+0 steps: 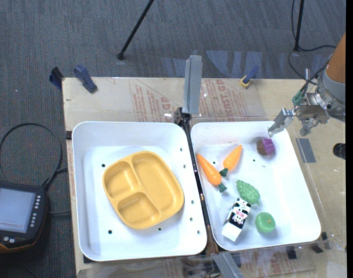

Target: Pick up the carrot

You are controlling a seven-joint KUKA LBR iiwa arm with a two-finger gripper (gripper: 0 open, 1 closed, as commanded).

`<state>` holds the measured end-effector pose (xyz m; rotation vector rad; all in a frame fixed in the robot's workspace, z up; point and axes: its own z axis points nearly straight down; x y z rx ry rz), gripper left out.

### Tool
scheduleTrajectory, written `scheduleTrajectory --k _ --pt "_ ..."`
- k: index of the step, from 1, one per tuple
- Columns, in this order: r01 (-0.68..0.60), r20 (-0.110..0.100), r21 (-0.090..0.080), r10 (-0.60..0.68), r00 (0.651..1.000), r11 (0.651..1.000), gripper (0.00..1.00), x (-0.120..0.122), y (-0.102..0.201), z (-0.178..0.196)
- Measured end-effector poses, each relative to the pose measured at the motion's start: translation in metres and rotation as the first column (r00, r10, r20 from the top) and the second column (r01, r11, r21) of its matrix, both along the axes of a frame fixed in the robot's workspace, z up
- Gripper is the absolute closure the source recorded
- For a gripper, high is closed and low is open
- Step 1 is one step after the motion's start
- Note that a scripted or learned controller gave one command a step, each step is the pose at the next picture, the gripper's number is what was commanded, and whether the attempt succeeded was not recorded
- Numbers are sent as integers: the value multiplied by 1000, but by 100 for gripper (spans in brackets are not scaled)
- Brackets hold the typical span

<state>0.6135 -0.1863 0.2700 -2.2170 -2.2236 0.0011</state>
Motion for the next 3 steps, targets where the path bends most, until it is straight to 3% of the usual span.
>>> scheduleTrajectory --k 1,2,3 --pt "43 -3 1 -43 999 999 0 26 68 -184" --pt "43 -2 2 -43 999 999 100 27 68 -173" --pt "86 11 3 -86 996 996 100 -30 139 -65"
